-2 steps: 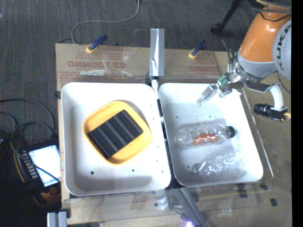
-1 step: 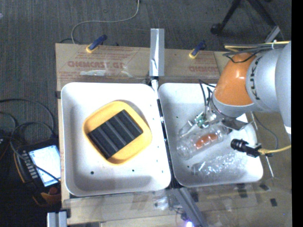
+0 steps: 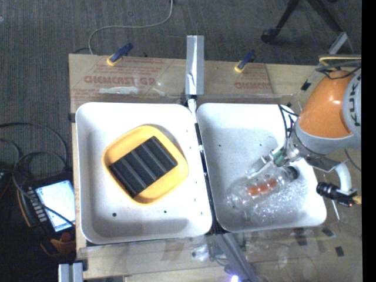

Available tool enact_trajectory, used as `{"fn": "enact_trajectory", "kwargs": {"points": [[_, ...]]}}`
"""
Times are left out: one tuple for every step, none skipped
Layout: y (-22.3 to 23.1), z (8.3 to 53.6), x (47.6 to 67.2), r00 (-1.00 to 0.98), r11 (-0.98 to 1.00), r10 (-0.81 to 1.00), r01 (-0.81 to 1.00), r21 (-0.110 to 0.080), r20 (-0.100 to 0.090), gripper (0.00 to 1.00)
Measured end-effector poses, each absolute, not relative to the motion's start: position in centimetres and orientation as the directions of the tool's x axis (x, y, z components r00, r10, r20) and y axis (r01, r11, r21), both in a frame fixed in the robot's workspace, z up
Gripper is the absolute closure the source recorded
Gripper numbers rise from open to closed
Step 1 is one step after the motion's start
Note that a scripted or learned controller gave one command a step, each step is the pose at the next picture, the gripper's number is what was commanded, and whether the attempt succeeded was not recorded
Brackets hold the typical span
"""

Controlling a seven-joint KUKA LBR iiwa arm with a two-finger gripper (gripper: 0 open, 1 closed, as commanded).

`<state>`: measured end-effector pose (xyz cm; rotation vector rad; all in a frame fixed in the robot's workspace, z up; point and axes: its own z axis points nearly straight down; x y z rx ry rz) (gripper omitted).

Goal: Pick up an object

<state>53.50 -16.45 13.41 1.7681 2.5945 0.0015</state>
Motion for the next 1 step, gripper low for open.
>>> {"fn": "enact_trajectory", "kwargs": {"points": [[-19.59,13.17,60.2,-0.219,0.219,0.976,0.976,-0.001,0.0,0.0]]}}
